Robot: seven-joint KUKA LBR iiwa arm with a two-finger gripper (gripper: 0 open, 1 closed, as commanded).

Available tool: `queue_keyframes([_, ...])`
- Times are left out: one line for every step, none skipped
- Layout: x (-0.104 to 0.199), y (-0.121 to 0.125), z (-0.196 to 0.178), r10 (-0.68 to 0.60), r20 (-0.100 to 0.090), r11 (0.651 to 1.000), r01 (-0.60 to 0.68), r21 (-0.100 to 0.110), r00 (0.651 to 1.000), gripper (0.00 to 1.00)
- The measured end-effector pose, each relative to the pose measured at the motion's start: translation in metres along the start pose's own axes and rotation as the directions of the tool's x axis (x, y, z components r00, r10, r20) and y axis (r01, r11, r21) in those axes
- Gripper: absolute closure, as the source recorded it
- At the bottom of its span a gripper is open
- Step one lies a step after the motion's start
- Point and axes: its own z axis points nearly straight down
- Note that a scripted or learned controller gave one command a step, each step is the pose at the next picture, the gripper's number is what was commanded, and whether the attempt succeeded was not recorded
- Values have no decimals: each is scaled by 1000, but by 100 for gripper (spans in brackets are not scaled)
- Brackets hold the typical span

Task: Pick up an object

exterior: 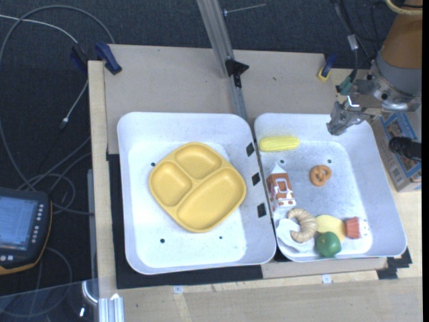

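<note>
Toys crowd the right bin (375, 180); the gripper (340, 125) hangs at its far edge.

Nearest, a green ball (328, 245), a lemon (327, 225) and a croissant (303, 224) cluster at the near edge; farther, a small carton (280, 188) runs near-to-far, a pretzel (320, 175) to its right; farthest, the corn cob (279, 143) lies left-to-right. The gripper's fingers are too small and blurred to tell how they stand. A yellow divided plate (197, 186) fills the left bin (134, 200).

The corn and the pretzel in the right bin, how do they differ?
The corn is yellow and long; the pretzel is brown, rounder and knotted with holes. The corn is the larger of the two. The corn lies by the bin's far left corner; the pretzel sits nearer the middle. Both lie flat in the right bin, untouched.
</note>
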Motion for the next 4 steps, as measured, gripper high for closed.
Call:
queue_keyframes([57,-16,16,0,-1,1000,0,2,1000,100])
queue_keyframes([113,-26,23,-1,0,1000,1,2,1000,100])
queue_keyframes([162,-48,41,0,0,1000,0,4,1000,100])
queue_keyframes([211,-70,53,0,1,1000,0,4,1000,100])
